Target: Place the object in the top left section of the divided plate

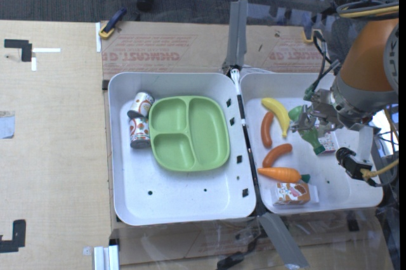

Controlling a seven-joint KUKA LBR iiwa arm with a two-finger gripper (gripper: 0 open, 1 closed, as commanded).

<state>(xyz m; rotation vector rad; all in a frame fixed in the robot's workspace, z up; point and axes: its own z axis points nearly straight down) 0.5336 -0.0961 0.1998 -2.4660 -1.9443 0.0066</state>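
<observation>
Metal end effector [312, 125] hangs over the right bin [355, 199], just above a glossy green object [312, 137]; whether it grips that object, or how its parts stand, cannot be told. Just left lie a curved yellow banana [277, 113] and a smooth orange sausage [266, 128]; nearer are a second sausage [277, 154], a tapered carrot [280, 173] and a flat printed packet [292, 193]. In the left bin [184, 208] sits the green plate [190, 133], smooth plastic, rounded, with three sections. Two cylindrical cans [139, 118] lie touching its left rim. Both bins rest on a cardboard-covered counter [158, 47].
</observation>
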